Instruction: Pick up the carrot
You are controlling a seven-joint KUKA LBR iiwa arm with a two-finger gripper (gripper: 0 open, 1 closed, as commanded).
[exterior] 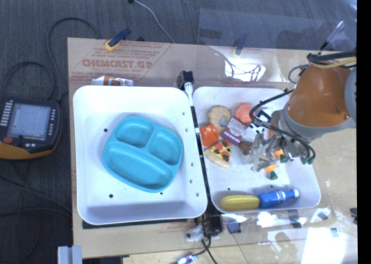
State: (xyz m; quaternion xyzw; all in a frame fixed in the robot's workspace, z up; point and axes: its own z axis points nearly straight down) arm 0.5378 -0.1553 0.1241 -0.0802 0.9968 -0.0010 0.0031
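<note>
The carrot (271, 169) is a small orange piece with a green end. It lies on the floor of the right bin (307, 190), toward the right of its middle. My gripper (264, 154) hangs low over the bin and its tip is right at the carrot's upper left. Metal parts of the gripper overlap the carrot, so part of it is hidden. Whether the carrot is gripped is not visible. The arm's orange band (319, 98) sits above the bin's right side.
The right bin also holds a tan cookie (219, 115), a red-orange ball (243, 110), a purple packet (235, 131), a pizza slice (220, 153), a yellow fruit (239, 202) and a blue bottle (279, 196). A blue divided plate (143, 151) lies in the left bin (87, 106).
</note>
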